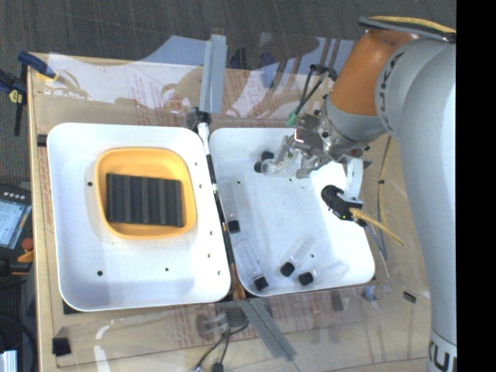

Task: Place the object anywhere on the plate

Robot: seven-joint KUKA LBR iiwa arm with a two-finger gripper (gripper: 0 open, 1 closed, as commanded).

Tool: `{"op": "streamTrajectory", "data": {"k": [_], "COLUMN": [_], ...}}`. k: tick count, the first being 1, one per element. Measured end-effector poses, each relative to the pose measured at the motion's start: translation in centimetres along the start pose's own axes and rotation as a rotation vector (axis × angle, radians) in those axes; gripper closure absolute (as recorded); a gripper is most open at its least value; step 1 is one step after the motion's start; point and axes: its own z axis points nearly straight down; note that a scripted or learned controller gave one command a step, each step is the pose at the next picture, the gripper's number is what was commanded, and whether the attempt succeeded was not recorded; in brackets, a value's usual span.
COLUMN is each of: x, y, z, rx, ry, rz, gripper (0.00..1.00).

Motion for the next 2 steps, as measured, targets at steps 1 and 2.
{"op": "streamTrajectory", "data": {"k": [1, 2], "x": [3.8, 7.9], "y": [-0.8, -1.2], "z": [-3.2, 1.5], "rx": [-0.003, 0.0], "ry": [-0.002, -0.004], "rz": [-0.234, -0.49], "gripper": [1.0, 1.0]}}
